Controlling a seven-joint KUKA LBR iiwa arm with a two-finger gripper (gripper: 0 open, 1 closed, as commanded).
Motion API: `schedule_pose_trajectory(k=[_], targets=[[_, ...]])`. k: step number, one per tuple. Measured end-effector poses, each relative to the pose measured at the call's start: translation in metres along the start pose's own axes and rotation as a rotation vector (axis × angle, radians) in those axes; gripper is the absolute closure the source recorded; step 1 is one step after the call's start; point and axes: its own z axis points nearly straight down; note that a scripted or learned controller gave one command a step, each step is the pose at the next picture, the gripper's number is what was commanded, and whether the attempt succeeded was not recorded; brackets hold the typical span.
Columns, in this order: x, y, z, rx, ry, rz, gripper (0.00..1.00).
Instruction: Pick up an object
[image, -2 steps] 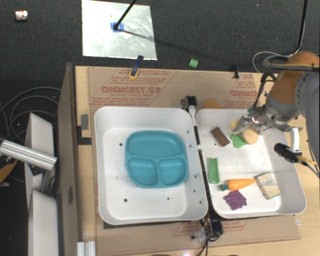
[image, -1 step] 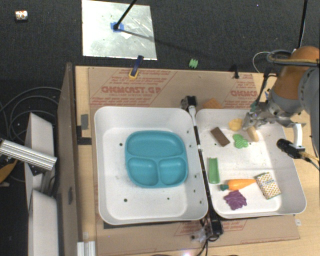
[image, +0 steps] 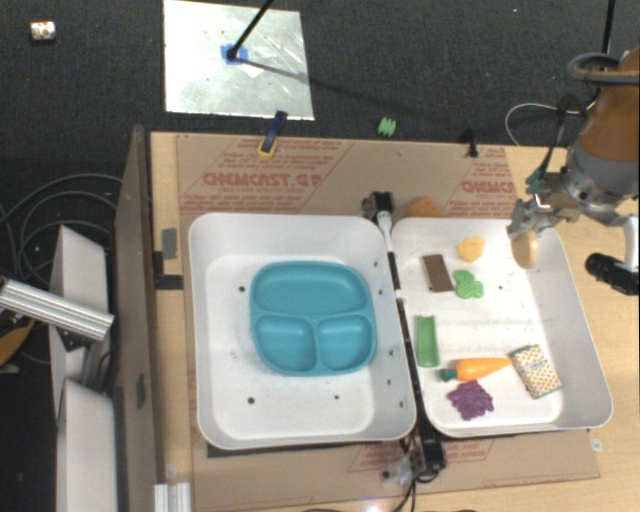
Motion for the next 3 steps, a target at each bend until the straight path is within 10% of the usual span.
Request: schedule_pose_trajectory(k=[1, 3], targets=[[0.056, 0.029, -0.005, 0.007, 0.003, -0.003, 1.0], [0.144, -0.058, -0.028, 0.015, 0.004, -0.001, 1.0]])
